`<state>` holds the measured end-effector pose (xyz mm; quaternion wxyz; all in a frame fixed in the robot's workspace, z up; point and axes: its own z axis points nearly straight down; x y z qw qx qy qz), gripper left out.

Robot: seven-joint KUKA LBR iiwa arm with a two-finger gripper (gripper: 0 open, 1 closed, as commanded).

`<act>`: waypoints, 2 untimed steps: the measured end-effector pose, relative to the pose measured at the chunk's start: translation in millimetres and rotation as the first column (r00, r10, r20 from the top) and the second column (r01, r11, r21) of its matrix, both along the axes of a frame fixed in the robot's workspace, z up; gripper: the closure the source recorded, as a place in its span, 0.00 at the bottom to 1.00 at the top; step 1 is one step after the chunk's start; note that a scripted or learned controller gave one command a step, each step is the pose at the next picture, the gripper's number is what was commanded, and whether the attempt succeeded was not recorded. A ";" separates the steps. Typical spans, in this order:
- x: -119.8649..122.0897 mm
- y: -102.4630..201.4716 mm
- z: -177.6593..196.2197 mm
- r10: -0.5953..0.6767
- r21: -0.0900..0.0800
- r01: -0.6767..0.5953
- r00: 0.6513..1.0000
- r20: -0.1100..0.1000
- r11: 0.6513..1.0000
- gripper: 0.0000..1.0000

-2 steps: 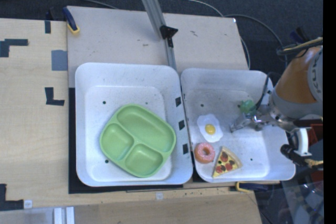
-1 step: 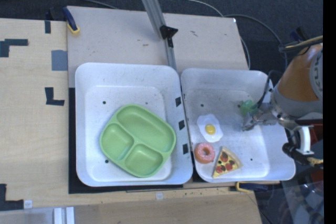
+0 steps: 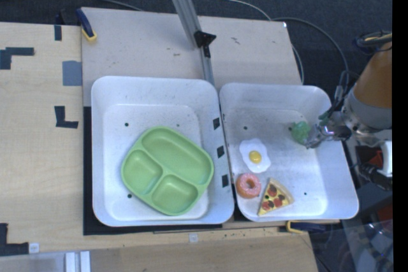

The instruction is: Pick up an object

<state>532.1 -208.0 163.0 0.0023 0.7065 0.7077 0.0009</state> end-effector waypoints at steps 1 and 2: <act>-1.0 6.8 60.7 0.001 0.000 -0.001 1.000 0.001 1.000 1.00; -0.1 7.1 90.7 0.000 0.001 0.000 1.000 -0.002 1.000 1.00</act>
